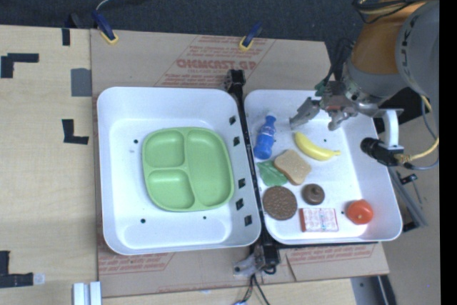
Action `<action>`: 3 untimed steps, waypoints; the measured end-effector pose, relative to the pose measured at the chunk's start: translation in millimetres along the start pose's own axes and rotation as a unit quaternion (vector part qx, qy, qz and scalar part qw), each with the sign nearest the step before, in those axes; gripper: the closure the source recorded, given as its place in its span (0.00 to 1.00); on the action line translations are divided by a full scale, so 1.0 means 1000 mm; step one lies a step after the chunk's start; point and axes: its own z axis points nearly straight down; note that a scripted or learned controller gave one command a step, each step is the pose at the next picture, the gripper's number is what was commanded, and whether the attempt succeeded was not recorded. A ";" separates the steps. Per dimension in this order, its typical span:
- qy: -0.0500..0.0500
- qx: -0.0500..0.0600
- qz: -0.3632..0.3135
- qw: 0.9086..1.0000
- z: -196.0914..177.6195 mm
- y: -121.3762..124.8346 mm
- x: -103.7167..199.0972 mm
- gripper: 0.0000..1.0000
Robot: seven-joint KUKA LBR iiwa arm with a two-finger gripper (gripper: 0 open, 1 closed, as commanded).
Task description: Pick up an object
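In the right bin [385, 221], near its middle and toward the far wall: a yellow banana [316, 147], lying flat, curved, free of any grip — the likeliest target, judging from what hangs above. Just over and behind it, the gripper [319, 116], fingers spread apart with nothing between them, one finger [305, 112] angled toward the bin's centre, the other toward the arm side; probably opened wide like that to straddle the fruit on the way down. Beside the banana, toward the divider, a slice of bread [293, 166], touching or nearly touching it, so little room for a finger on that side. Further left, a blue bottle [265, 138] on its side and a green leafy piece [271, 173] partly under the bread. Nearer the front wall: a brown round cookie [280, 202], a small chocolate doughnut [313, 193], a red-and-white packet [318, 219], a tomato-red ball [360, 211] — all loose, scattered, well apart from the gripper. Beyond the divider, in the left bin [118, 153], a green sectioned plate [188, 168], flat, well away from the reach. Task not yet done; nothing lifted.
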 end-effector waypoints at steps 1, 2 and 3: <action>-0.001 -0.002 0.000 1.000 0.102 0.012 -0.022 0.00; -0.002 -0.003 0.000 1.000 0.092 0.012 -0.023 1.00; 0.000 -0.001 -0.001 1.000 0.004 0.012 0.053 1.00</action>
